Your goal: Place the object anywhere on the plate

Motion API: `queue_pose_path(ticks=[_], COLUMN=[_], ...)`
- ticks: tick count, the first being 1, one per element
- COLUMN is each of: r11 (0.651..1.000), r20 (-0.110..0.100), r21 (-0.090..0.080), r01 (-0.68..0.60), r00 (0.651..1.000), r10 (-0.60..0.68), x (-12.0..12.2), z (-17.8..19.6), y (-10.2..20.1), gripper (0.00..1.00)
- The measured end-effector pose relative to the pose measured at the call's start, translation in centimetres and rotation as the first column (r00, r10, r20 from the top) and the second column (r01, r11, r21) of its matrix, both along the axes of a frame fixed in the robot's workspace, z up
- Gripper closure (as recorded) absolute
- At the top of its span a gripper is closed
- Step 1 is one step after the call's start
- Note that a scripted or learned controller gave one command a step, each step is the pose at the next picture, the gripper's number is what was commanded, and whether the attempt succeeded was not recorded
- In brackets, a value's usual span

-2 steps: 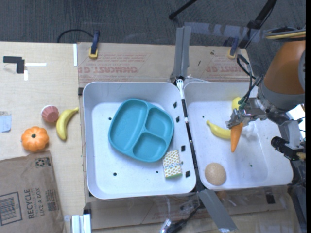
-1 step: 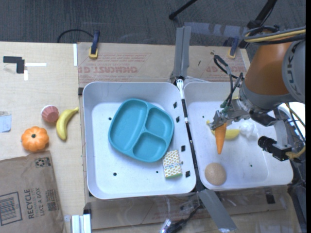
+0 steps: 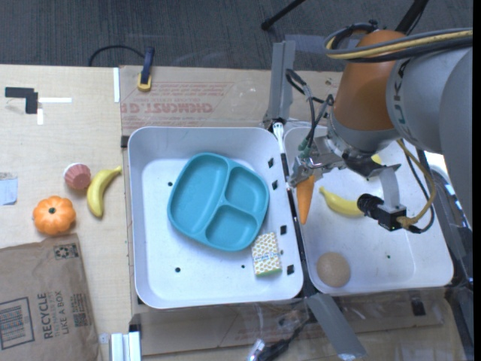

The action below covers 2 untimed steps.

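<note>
A blue plate [image 3: 201,194] with three compartments lies in the left bin [image 3: 154,277], nothing on it. My gripper [image 3: 304,173] hangs over the divide between the two bins, at the right bin's left edge. An orange carrot [image 3: 304,200] points down from between its fingers, thick end up, so the gripper is shut on it. The carrot sits just right of the plate's right rim, above the bin wall.
A yellow patterned sponge [image 3: 267,255] lies in the left bin near the plate's lower right. The right bin [image 3: 421,265] holds a banana [image 3: 342,204] and a brown round item [image 3: 333,269]. On the bench at left are a second banana [image 3: 101,191], a small pumpkin [image 3: 54,216] and a pink cupcake [image 3: 77,177].
</note>
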State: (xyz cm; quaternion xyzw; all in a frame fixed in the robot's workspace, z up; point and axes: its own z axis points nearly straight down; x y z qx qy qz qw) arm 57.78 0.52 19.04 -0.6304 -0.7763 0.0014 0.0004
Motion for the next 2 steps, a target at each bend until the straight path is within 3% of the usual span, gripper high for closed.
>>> queue_pose_path(ticks=[1, 2], r11=[0.999, 0.999], r20=[0.0, 0.0], r21=[0.0, -0.001], r01=[-0.038, -0.038], r00=[0.999, 0.999], r10=[0.038, 0.038], x=[0.74, 0.74], z=[0.01, 0.02], y=[8.95, 8.94], gripper=[1.0, 0.0])
